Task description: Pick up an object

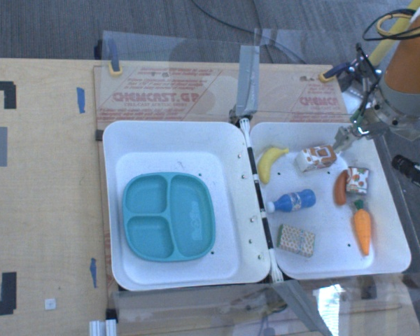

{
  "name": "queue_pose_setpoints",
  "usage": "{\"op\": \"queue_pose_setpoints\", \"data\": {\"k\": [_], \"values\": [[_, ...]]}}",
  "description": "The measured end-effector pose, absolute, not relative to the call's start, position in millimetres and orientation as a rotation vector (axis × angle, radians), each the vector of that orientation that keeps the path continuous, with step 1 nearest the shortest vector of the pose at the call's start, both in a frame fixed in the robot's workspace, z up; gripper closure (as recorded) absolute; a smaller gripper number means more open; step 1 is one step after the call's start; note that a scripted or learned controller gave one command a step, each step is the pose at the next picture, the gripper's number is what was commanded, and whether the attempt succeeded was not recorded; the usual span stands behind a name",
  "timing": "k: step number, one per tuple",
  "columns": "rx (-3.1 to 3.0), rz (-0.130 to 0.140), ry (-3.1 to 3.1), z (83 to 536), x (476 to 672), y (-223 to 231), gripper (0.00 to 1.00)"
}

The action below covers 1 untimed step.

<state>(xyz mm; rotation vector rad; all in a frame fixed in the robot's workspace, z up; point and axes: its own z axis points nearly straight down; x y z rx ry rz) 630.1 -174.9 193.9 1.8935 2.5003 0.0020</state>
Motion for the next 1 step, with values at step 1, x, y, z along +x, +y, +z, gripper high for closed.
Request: {"op": "queue_pose_setpoints", "data": {"k": [1], "values": [[1.894,0.001,2.501,193.5,629.9,-174.8,0.00]]}}
